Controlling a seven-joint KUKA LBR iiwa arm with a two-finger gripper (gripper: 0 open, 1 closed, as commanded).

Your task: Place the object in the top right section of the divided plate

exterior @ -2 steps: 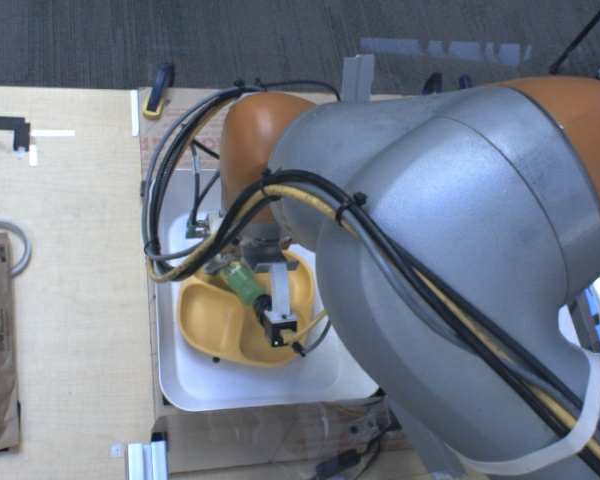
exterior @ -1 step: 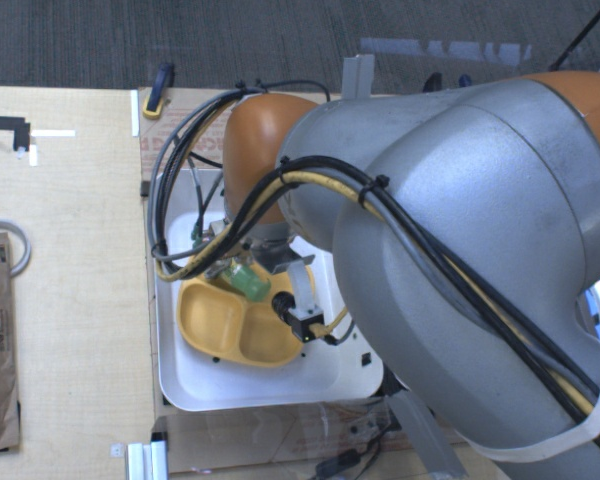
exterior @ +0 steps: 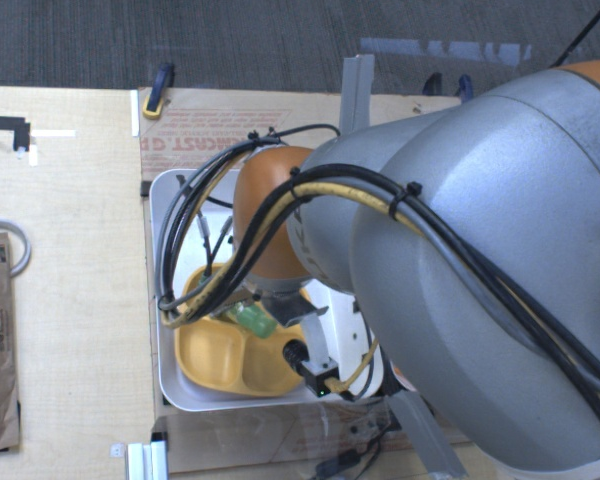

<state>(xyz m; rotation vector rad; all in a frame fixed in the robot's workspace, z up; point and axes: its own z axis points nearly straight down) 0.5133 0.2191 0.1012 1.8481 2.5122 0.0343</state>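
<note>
My grey arm [exterior: 480, 258] looms closest to the lens, its black cables looping over the orange band [exterior: 265, 203] and hiding most of the white bin [exterior: 165, 268] below. Under my wrist sits the yellow divided plate [exterior: 215, 358], on the bin's floor near its front wall. A small green object [exterior: 252, 318] shows at the plate's upper edge, right beneath my wrist. The pale worktop [exterior: 70, 268] stretches off to the left.

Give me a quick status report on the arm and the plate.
Arm low over the white bin, hiding most of it. Yellow divided plate partly showing. Green object at the plate's edge under the wrist.
</note>
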